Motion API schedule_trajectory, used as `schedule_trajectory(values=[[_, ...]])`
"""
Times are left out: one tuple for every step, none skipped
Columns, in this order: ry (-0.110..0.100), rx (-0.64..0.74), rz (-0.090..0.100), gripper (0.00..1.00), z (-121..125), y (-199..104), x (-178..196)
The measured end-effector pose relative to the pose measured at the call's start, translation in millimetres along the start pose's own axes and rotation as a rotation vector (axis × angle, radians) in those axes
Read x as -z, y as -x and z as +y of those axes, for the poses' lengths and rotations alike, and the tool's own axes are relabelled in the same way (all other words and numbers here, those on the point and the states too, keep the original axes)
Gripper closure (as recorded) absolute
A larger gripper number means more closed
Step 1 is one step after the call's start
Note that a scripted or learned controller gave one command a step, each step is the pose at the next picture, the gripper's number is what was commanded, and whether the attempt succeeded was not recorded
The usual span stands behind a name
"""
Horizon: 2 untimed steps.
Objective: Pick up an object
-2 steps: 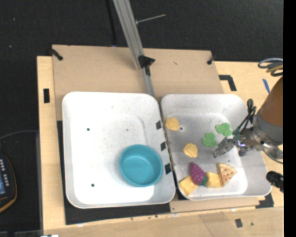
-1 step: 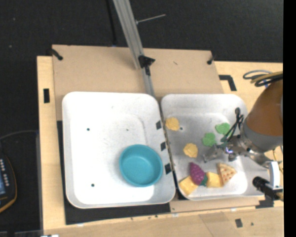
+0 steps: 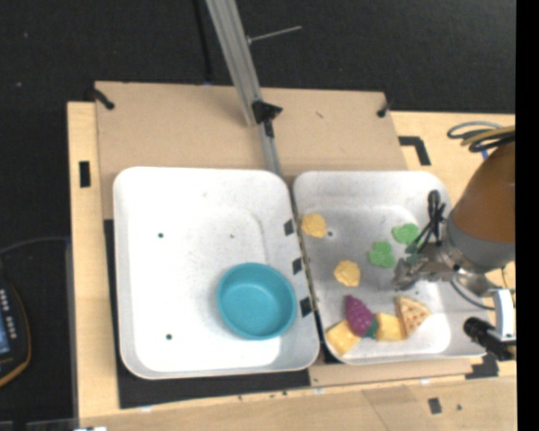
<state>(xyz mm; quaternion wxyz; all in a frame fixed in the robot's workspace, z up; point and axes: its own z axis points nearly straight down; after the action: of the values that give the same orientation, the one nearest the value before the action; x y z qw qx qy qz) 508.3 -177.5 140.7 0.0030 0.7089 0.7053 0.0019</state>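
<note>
Several small toys lie in the right bin. Two are green pieces, and a yellow lump and a second yellow piece lie left of them. Along the front sit a purple grape bunch, a yellow block and a pizza slice. My gripper hangs low over the right side of this bin, just right of the green pieces and above the pizza slice. I see nothing held in it.
A blue bowl sits at the front right of the left bin. A grey metal pole slants up from between the bins at the back. My arm's orange band covers the right bin's right edge.
</note>
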Motion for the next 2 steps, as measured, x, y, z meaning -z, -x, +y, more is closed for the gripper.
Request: schedule_trajectory(values=[[0.000,0.005,-0.001,1.00,-1.0,3.7,44.0],[-0.003,0.008,-0.001,1.00,0.7,5.0,93.4]])
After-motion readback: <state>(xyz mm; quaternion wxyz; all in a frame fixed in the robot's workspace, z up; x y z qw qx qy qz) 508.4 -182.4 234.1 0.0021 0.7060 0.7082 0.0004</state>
